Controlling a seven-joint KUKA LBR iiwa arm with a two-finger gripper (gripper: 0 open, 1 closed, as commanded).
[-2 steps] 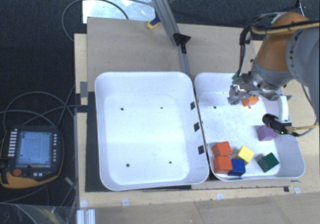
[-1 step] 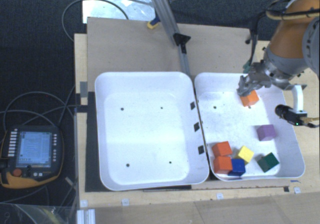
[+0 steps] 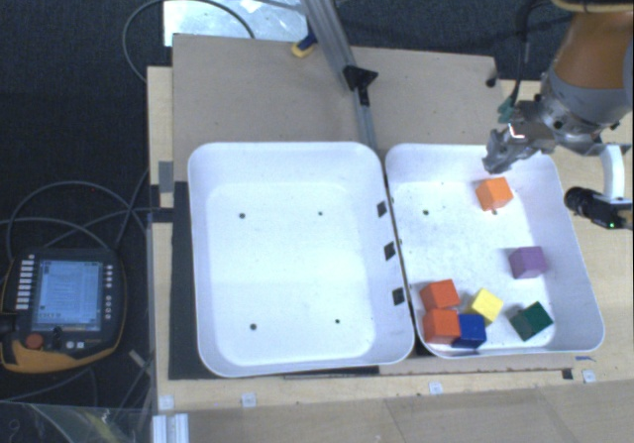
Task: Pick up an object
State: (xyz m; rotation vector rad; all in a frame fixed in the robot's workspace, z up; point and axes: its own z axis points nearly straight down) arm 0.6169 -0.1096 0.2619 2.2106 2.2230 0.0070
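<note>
My gripper (image 3: 503, 152) hangs over the far edge of the right bin (image 3: 570, 233), under the grey arm with its orange band. Just below it in the view is an orange cube (image 3: 493, 193); whether they touch I cannot tell. A purple cube (image 3: 527, 261) lies further toward the front. Along the bin's front edge cluster an orange cube (image 3: 440, 293), another orange cube (image 3: 442, 323), a yellow cube (image 3: 486, 304), a blue cube (image 3: 472, 328) and a green cube (image 3: 532, 320).
The left bin (image 3: 213, 233) sits beside the right one, sharing a middle rim. A slanted metal pole (image 3: 332, 25) crosses the back of the bench. A teach pendant (image 3: 61, 307) lies on the floor at left.
</note>
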